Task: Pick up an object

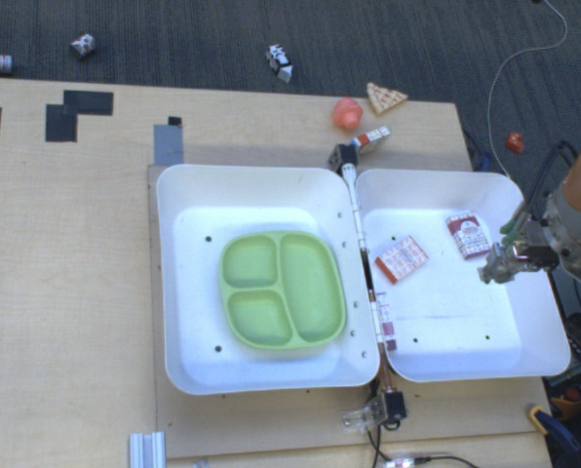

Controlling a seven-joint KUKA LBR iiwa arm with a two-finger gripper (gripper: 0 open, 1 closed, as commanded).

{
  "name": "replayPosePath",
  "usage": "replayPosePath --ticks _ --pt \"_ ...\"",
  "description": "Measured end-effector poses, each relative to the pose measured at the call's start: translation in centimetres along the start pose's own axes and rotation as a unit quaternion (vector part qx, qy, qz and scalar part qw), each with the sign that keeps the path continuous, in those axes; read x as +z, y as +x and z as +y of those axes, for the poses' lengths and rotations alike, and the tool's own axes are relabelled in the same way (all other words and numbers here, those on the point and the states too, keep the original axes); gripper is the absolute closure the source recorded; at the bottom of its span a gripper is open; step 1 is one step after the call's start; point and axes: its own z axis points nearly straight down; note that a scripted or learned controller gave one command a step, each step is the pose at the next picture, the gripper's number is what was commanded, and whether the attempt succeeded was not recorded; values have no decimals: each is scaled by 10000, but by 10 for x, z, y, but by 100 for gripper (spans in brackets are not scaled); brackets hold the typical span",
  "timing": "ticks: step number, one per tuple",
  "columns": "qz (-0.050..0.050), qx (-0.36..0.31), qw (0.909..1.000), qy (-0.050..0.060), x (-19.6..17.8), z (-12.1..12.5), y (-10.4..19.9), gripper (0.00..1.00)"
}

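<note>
Two small packets lie in the right bin point(466, 354): a red and white box point(468, 235) near the far right side and a red-patterned packet point(402, 258) toward the left wall. My gripper point(497, 264) hangs over the right side of that bin, just below and to the right of the red and white box. Nothing shows between its fingers. The arm comes in from the right edge.
A green three-compartment plate point(282, 290) rests in the left bin point(188, 261). Beyond the bins lie an orange ball point(347, 114), a pizza-slice toy point(385, 97) and a small bottle point(372, 138). A cable runs along the right side.
</note>
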Motion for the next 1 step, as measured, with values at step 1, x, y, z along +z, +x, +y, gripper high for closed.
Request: replayPosePath --ticks 1 --pt "9 -11 10000 -1 20 1 96 100"
